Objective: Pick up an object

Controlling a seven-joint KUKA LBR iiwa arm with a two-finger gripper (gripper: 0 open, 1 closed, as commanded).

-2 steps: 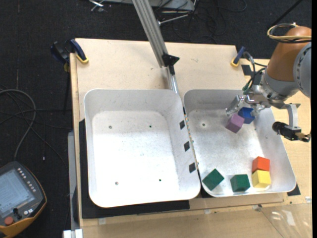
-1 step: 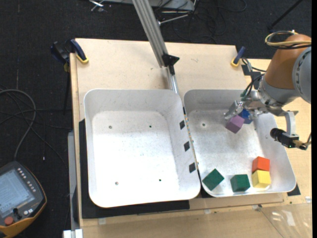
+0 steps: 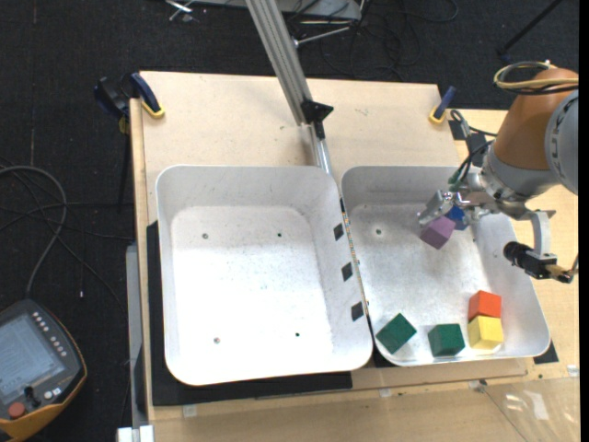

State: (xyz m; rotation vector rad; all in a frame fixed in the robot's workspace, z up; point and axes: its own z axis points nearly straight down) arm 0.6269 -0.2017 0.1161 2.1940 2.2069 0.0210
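One purple block (image 3: 438,233) pinched between the gripper (image 3: 445,212) fingers – near the right bin (image 3: 368,191) back edge | step: lifting | next – likely a steady rise clear of the bin.

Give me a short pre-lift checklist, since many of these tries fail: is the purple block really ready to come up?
1. Gripper over right bin: ok.
2. Purple block directly at the gripper: ok.
3. Block seen between the fingers: cannot tell.
4. Purple block apart from the other blocks: ok; green blocks, orange block and yellow block lie at the near edge.
5. Block sitting square: not ok, it looks tilted.
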